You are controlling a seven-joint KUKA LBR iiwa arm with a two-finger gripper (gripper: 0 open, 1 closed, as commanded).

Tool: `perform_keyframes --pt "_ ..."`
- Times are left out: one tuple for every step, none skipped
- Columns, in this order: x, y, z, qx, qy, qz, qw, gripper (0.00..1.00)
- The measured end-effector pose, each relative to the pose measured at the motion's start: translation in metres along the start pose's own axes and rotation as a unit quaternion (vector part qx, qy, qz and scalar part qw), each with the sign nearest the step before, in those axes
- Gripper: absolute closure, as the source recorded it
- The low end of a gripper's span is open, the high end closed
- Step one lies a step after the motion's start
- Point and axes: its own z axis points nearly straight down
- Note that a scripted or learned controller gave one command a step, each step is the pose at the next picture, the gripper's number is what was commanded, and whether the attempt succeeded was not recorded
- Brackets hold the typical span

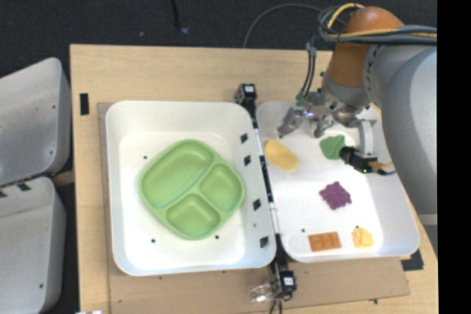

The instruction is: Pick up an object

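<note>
Over the far end of the right white bin hangs the grey arm's two-finger tool. Its fingers are spread apart with nothing between them, so it is open. It sits low, near the bin's back wall.

All the small things lie inside this right bin. A soft yellow oval lump rests just below the tool, close to the bin's left wall. A small green bumpy toy lies to the right of the yellow lump, under the arm's wrist. A purple knobbly piece sits near the middle of the bin. A flat orange brick with little squares lies near the bin's front wall. A tiny yellow toy is just beside that orange brick, on its right.

Left of this bin stands a second white bin. A light green plastic plate with three parts lies in it. Both bins rest on the pale wooden tabletop.
</note>
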Motion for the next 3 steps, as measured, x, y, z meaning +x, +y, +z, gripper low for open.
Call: perform_keyframes --pt "-0.001 0.001 -0.01 0.0 -0.001 -0.001 1.0 1.0" --pt "-0.006 0.008 -0.073 -0.003 0.0 0.0 1.0 1.0" --pt "-0.008 0.009 -0.127 -0.003 0.0 -0.001 1.0 1.0"
